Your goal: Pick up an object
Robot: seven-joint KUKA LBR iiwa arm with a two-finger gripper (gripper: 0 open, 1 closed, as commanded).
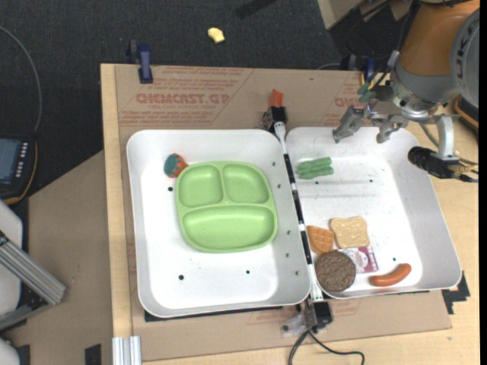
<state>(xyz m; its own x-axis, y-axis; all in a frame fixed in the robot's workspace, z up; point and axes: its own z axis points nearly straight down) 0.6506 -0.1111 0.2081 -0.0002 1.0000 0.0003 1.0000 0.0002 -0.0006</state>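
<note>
The gripper (368,128) is seen above the right bin's (426,204) far edge, jaws apart, nothing held. A green bean pod (313,167) is found just below; toast (350,231), cookie (335,271) and sausage (390,274) are clustered nearer.

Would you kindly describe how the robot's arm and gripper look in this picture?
The arm is bulky and rounded, orange above a grey metallic wrist. The gripper has two slim grey metal fingers. Thin coloured wires run beside the wrist.

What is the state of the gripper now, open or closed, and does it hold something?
Gripper: open, its two grey fingers spread apart above the far edge of the right white bin, holding nothing.
</note>
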